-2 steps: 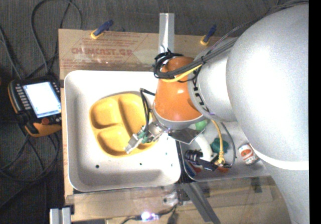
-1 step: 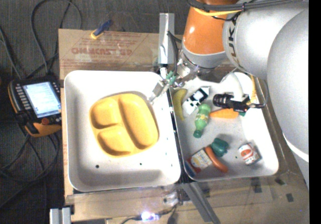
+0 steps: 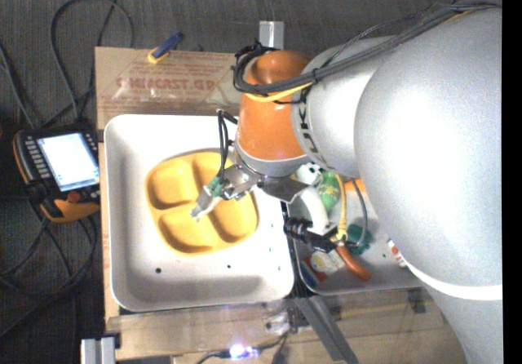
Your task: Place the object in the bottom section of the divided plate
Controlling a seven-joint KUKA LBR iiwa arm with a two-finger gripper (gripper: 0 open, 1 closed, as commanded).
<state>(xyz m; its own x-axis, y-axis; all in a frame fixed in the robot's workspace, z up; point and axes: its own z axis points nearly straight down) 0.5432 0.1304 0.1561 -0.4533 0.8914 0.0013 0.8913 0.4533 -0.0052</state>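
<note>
A yellow divided plate (image 3: pixel 170 184) lies in the left white bin (image 3: pixel 130 273), a little left of the bin's middle. My gripper (image 3: pixel 209 197) hangs over the plate's right half, near where the dividers meet, with a small green part showing at its tip. The orange band and grey wrist above it hide the plate's right edge. I cannot make out any object held at the gripper. The plate sections that I can see look bare.
The right bin (image 3: pixel 303 279) is mostly hidden by the arm; a green item (image 3: pixel 330 189), a red sausage-like piece (image 3: pixel 354 264) and a small red-and-white packet (image 3: pixel 323 264) show in it. A handheld pendant (image 3: pixel 61 162) lies left of the bench. Cardboard (image 3: pixel 163 86) lies behind the left bin.
</note>
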